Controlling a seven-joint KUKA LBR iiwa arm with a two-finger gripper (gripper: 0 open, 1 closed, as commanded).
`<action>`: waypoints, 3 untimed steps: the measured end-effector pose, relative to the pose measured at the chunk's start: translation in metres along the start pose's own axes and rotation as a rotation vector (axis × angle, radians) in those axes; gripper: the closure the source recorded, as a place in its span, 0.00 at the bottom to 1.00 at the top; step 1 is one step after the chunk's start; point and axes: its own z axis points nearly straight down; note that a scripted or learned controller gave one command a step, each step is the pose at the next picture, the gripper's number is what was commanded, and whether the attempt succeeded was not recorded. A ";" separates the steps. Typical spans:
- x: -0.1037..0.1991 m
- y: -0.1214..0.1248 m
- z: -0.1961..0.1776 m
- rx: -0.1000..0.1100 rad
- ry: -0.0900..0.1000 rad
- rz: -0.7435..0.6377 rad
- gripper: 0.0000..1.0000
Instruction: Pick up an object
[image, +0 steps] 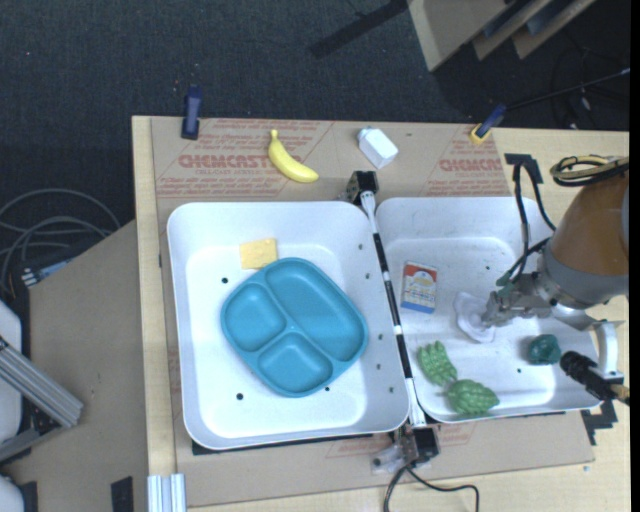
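Observation:
My gripper (492, 312) reaches down into the right bin (455, 222) from the right and sits over a pale translucent object (472, 318) on the bin floor. Left of it lies a small white carton with red and blue print (419, 287). Two green leafy pieces (436, 361) (471, 397) lie near the bin's front. A dark teal object (544, 349) rests at the right, under the arm (590, 250). The left bin (200, 300) holds a blue divided plate (292, 325) and a yellow square (258, 253).
On the bench behind the bins lie a yellow banana (289, 160) and a small white block (377, 147). Blue clips (191, 112) (487, 124) sit at the bench's back edge. Black cables (525, 200) run along the right bin's far right side.

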 end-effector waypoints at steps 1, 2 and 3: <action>0.063 0.015 -0.113 -0.002 0.001 -0.003 1.00; 0.062 0.014 -0.112 0.001 0.000 -0.002 0.00; -0.001 -0.034 0.001 0.005 0.000 0.001 0.00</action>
